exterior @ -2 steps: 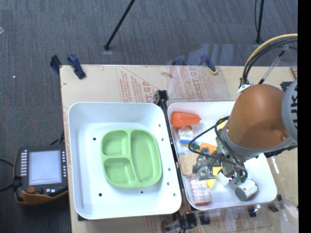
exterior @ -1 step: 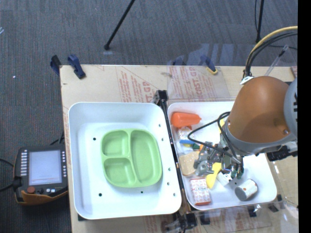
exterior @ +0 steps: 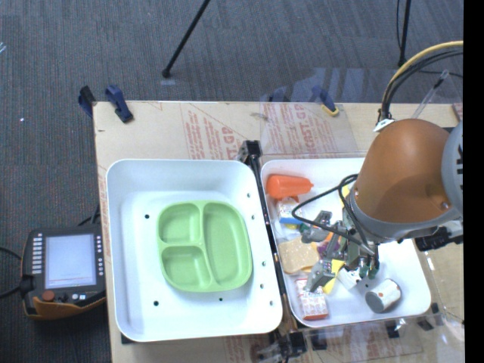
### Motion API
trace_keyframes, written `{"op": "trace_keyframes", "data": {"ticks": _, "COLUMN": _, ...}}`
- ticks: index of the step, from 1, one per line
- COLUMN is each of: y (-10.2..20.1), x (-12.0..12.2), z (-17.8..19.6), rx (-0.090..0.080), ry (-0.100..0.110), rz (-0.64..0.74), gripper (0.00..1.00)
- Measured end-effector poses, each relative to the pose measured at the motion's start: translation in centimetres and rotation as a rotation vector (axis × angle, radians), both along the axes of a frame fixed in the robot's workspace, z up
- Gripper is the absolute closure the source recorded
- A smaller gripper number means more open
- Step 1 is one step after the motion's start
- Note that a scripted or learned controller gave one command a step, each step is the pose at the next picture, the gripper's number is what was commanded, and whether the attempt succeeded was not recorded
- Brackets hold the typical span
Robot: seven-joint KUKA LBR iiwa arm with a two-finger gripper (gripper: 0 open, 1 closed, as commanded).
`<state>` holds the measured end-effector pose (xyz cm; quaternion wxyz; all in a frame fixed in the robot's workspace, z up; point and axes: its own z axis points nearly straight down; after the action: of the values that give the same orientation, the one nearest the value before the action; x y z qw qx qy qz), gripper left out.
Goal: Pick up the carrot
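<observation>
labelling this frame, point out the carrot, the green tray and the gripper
carrot (exterior: 288, 185): camera view, middle of its orange body
green tray (exterior: 205, 246): camera view, ridge between its compartments
gripper (exterior: 327, 269): camera view, midway between its fingertips

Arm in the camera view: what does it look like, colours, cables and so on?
The arm shows a large rounded orange-brown band above a grey ring. Black cables loop from its left side toward the hand, a small dark assembly with coloured wiring and metal parts. A yellow-and-black hose arcs over the arm near the top right.
</observation>
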<state>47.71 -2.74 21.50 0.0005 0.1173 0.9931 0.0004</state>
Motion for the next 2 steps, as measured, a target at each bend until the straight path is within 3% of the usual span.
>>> {"op": "trace_keyframes", "data": {"ticks": 1, "y": -1.2, "x": 4.8, "z": -2.9, "rx": 0.000, "ry": 0.003, "rz": 0.056, "gripper": 0.00}}
{"op": "trace_keyframes", "data": {"ticks": 2, "y": -6.4, "x": 4.7, "z": -11.2, "rx": 0.000, "ry": 0.009, "rz": -0.096, "gripper": 0.00}}
